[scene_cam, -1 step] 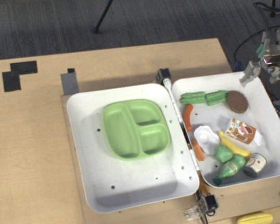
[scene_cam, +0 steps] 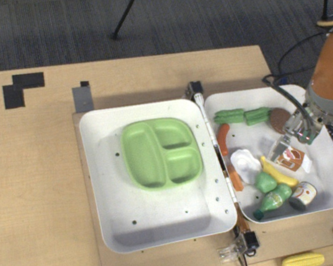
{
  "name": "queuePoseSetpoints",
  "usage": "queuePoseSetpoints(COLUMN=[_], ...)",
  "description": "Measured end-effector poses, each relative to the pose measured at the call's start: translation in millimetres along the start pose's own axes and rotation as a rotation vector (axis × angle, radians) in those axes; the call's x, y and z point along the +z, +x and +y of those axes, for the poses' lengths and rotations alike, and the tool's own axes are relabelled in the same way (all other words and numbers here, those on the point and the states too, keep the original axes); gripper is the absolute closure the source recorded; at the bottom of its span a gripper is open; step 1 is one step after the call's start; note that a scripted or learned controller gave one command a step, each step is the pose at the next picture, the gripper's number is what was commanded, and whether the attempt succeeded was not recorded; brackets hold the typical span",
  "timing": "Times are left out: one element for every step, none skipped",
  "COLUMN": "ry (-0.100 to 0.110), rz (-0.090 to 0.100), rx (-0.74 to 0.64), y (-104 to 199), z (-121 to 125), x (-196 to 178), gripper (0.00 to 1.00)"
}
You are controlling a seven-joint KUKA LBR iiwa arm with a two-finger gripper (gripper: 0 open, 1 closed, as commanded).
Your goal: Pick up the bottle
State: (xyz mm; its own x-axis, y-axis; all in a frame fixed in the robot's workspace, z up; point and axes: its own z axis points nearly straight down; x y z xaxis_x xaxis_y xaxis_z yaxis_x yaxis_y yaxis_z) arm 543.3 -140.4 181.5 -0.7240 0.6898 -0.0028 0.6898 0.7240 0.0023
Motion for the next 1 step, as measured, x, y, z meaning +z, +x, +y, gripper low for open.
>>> queuePoseSetpoints(ry=[0.0], rz=[0.001], rx=[-0.212], y=[99.2], z=[31.0], x=[-3.2], gripper=[0.0])
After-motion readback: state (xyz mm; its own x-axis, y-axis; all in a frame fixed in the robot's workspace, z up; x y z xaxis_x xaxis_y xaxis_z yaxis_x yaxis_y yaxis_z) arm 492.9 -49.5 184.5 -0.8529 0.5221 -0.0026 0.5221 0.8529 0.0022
